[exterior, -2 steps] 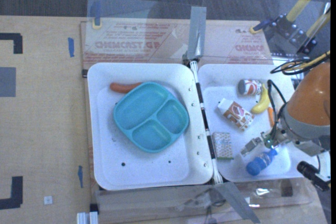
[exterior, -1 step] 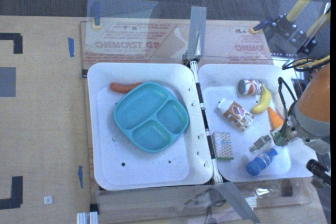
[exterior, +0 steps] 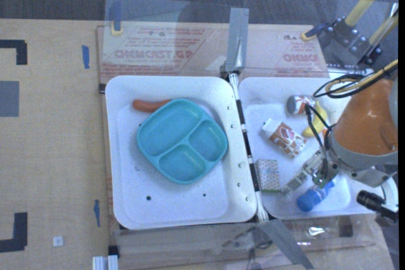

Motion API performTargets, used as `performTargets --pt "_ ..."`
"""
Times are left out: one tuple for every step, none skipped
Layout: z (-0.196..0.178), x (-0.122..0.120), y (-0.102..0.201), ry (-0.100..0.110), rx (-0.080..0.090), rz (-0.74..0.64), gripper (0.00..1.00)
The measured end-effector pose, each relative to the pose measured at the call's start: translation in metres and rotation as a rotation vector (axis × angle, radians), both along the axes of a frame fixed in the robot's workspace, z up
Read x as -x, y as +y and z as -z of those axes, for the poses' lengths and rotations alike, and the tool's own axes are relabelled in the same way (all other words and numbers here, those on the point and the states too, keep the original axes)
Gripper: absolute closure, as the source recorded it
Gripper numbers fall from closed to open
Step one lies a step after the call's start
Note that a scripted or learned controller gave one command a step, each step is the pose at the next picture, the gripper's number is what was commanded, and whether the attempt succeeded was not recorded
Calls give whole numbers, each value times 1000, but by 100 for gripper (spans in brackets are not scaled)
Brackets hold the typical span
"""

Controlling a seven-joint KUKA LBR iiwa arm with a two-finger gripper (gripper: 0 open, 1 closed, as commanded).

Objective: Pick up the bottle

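Note:
A small blue bottle (exterior: pixel 312 198) lies on its side near the front edge of the right bin (exterior: pixel 253 98). My gripper (exterior: pixel 305 176) hangs low over that bin's front part, just above and to the left of the bottle, close to it. From here I cannot make out whether it touches the bottle. The orange-banded wrist (exterior: pixel 367 123) covers the bin's right side and hides what lies under it.
The right bin also holds a white and orange carton (exterior: pixel 285 138), a greenish packet (exterior: pixel 267 174), a grey-capped tube (exterior: pixel 299 104) and a yellow item (exterior: pixel 314 128). In the left bin (exterior: pixel 120 136) lie a blue divided plate (exterior: pixel 182 140) and an orange sausage (exterior: pixel 149 105).

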State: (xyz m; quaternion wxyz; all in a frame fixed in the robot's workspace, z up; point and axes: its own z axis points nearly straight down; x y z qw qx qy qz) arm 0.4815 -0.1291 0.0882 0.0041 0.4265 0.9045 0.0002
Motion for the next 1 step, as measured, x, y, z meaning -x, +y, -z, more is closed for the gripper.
performTargets --pt "0 -1 -67 0 -7 224 0"
